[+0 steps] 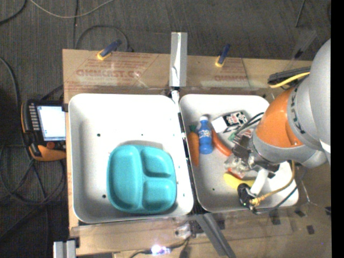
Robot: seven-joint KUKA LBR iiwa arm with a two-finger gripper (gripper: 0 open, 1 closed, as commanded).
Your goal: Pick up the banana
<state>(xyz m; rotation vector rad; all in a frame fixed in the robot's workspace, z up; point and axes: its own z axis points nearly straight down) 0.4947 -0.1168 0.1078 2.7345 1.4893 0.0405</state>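
The banana (232, 180) lies in the right bin (207, 200), toward its near side, with just a yellow stretch showing beneath the gripper (242, 163). Whether the gripper is apart, together or clamped cannot be told from this view.

Handling, as judged: a light item, soft under pressure, smooth-skinned and curved. It is best taken across the middle with moderate force; a hard squeeze risks bruising, and a hold near an end risks it swinging loose.

Count: two bins. The left bin (86, 144) holds one teal divided tray (142, 179). The right bin holds one blue bottle (204, 136), one carrot (193, 149), one banana.
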